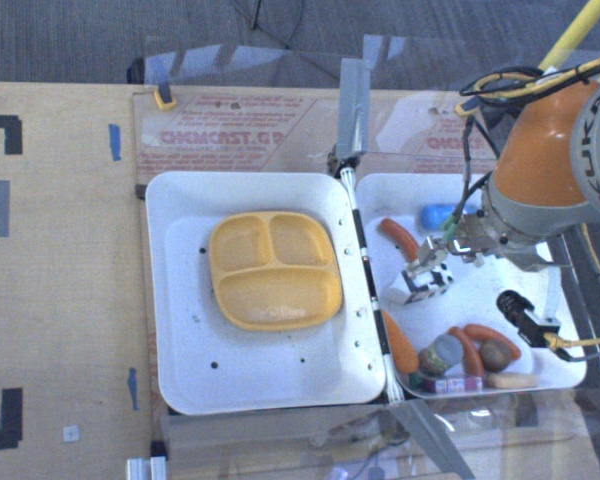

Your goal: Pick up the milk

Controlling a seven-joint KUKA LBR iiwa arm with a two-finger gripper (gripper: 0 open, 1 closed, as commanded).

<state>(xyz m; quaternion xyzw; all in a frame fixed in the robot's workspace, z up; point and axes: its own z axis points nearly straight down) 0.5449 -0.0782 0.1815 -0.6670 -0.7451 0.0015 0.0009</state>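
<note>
Mid right bin (388, 290), gripper (432, 260) just above milk (427, 282), grasp state unclear, bare floor toward left wall

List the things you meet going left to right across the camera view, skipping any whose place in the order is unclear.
Yellow divided plate → far red sausage → blue object → brown round item. The milk carton and the carrot overlap others in the order, so they are left out.
</note>
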